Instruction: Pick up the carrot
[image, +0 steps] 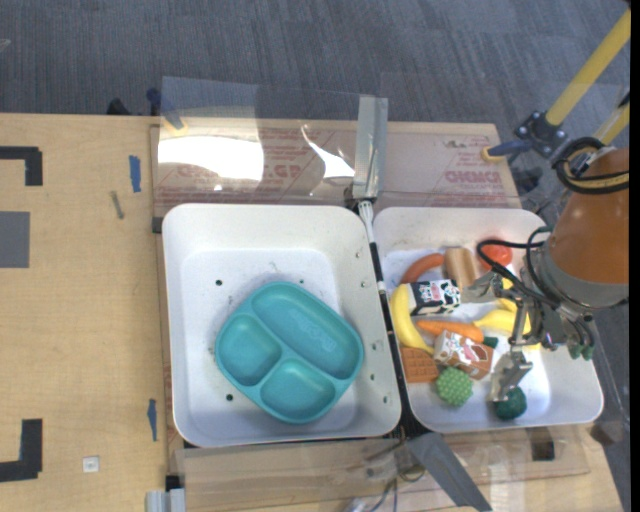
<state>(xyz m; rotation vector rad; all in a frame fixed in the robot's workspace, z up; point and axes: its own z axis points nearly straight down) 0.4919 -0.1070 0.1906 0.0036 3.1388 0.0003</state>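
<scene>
**Two bins on the table; carrot in the right one**

Left bin (190, 300): holds one teal divided plate (288, 350), three compartments, lying flat toward the bin's near-right part. White floor shows bare along its far and left sides.

Right bin (575, 400): crowded on its left half. Contents: yellow banana (404, 318) by the left wall, small milk carton (436, 294), sausage (424, 266), bread roll (462, 265), red tomato (495, 252) toward the far edge, printed packet (462, 352), waffle piece (420, 368), knobbly green ball (453, 387), dark green piece (510, 404) near the near edge.

Carrot (452, 328): orange, lying roughly crosswise in the middle of the right bin, touching the banana on its left and the packet just in front of it.

Arm (595, 245) enters over the right bin's right wall, orange band above. Jaws hang low over the bin, right of the carrot and nearer the near edge, just above the dark green piece. Nothing seen between them; spread or pressed together, cannot tell.

Open room: bare floor in the right bin's near-right corner.
</scene>
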